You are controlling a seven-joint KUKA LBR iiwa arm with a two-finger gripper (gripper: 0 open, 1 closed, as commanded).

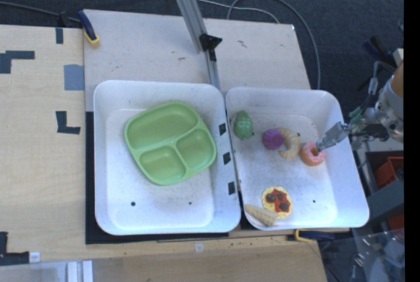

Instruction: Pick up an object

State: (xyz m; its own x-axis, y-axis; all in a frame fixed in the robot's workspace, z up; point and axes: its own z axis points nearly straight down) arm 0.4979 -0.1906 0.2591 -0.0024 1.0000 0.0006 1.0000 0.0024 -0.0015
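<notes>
In the right bin (341,199), a cone-shaped piece (260,214) and a round tart (277,200) are seen nearest, then a pink donut (312,155), which the end effector (326,141) touches, grip state undeterminable. A smooth green divided plate (170,141) fills the left bin (108,208).

The arm reaches in from the right, its wrist low and angled leftward and down. The gripper (326,141) tapers to a slim grey tip; its state is unclear.
</notes>
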